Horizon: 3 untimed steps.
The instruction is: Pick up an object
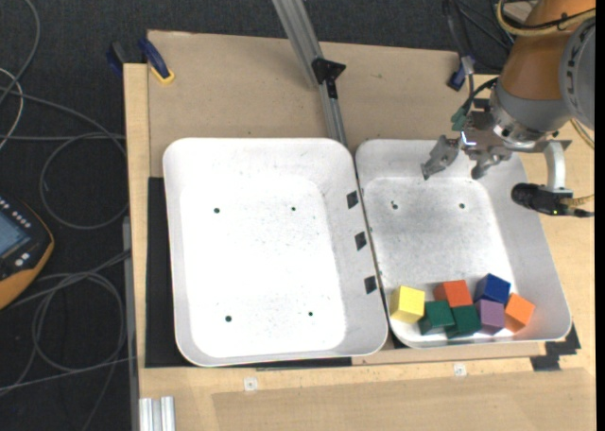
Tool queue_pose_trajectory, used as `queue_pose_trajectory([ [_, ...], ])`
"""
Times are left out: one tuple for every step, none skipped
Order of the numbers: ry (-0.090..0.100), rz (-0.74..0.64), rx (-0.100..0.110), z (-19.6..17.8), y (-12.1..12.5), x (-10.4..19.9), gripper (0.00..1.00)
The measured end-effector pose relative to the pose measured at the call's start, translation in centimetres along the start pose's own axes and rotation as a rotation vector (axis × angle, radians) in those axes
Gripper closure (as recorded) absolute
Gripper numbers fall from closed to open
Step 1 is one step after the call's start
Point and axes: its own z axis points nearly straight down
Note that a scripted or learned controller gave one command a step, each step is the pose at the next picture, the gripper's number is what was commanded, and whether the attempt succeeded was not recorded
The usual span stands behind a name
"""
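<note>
While the gripper (pixel 460 163) hangs open and holds nothing, the scene reads:
Blocks: yellow block (pixel 409 302), green blocks (pixel 452 318), red block (pixel 456 292), blue block (pixel 493 286), purple block (pixel 492 314), orange block (pixel 519 309) are clustered well below the gripper at the near wall.
Axis: cubes, variously turned.
Right bin (pixel 423 221): all the blocks.
Left bin (pixel 255 249): leftward, beyond a slanted metal bar (pixel 302 42).

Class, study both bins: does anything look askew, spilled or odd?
Nothing is spilled or damaged. The blocks are jumbled together in the right bin's near corner, far from the open gripper hovering at its far end.
</note>
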Motion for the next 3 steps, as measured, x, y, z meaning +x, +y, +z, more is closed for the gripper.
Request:
queue_pose_trajectory([
  [0.0, 0.002, -0.001, 4.3, 0.3, -0.1, 0.0],
  [-0.001, 0.002, -0.009, 2.8, 0.5, -0.1, 1.0],
  [-0.003, 0.003, -0.014, -2.1, -0.1, -0.6, 1.0],
])
